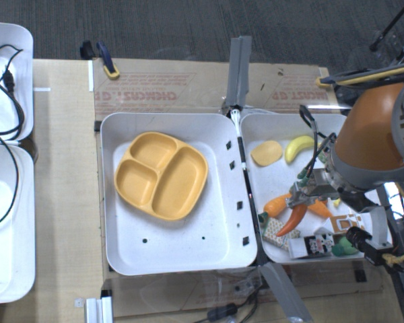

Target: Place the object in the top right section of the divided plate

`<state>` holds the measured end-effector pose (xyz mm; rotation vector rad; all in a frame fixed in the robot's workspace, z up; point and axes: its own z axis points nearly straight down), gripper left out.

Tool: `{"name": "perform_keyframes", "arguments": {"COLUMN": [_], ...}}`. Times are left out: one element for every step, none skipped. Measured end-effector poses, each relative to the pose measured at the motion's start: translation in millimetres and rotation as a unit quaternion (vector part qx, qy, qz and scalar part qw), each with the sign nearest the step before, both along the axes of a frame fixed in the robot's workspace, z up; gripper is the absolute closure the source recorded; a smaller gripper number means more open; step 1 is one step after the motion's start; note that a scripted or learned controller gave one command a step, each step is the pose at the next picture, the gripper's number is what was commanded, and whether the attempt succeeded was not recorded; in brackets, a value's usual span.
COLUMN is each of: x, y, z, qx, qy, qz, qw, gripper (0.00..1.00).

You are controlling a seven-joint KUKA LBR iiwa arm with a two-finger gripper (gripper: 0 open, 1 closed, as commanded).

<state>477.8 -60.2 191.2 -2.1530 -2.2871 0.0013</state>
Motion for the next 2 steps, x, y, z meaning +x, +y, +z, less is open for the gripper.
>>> {"name": "perform_keyframes", "arguments": {"x": [1,0], "y": [-1,38], "z": [8,-1], "qx": [-0.0003,-0.0003], "qy": [0.001,0.001], "qz": [0.000,-0.083], "qw": [1.0000,0.9965], "gripper": [1.00,1.00]}}
